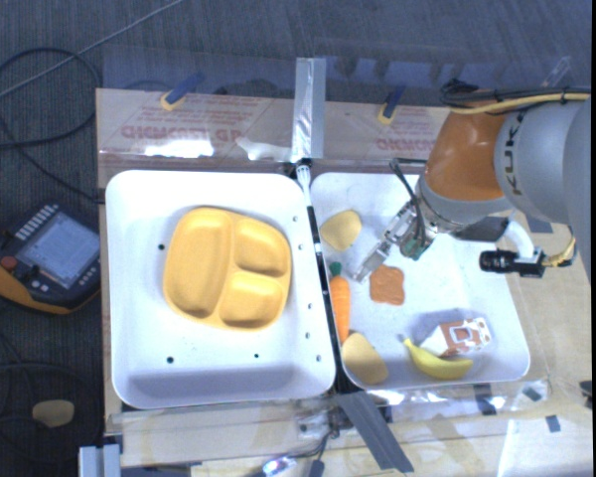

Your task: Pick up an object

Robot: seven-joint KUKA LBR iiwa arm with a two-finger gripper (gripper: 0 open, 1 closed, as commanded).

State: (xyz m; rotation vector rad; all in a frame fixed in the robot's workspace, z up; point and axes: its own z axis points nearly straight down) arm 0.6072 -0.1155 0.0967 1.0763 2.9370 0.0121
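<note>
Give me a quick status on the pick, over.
Hand low in the right bin, nothing seen in its grip. Orange slice just beside it, untouched. Carrot and banana close by, not blocking.

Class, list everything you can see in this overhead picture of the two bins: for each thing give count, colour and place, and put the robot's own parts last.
Shallow plastic bins: 2, white, side by side on the bench.
Divided plastic tray: 1, yellow, left bin.
Toy carrot: 1, orange, right bin's left edge.
Toy banana: 1, yellow, right bin's front.
Flat orange-brown piece: 1, right bin's middle.
Pale yellow rounded pieces: 2, right bin's left side.
Small carton: 1, white with orange, beside the banana.
Handheld control pendant: 1, orange-black, floor left.
Robot arm: 1, grey-orange.
Gripper: 1, over right bin.
</note>
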